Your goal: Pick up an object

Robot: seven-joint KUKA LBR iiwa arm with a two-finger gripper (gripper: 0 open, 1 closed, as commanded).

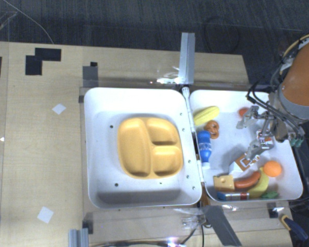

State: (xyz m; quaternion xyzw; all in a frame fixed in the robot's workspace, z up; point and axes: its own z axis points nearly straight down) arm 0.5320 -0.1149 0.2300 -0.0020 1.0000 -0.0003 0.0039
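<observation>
In the camera view, the end effector (pixel 258 147) hangs low in the right bin (pixel 226 99); whether it is apart or together I cannot tell. Toys crowd the bin's near wall: an orange ball (pixel 272 168), a hot dog (pixel 245 180), a cheese wedge (pixel 224 181). The middle floor lies bare. A yellow tray (pixel 148 146) sits in the left bin (pixel 100 138).

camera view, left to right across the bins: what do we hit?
yellow divided tray → blue bottle → small donut → cheese wedge → gripper → orange fruit
</observation>
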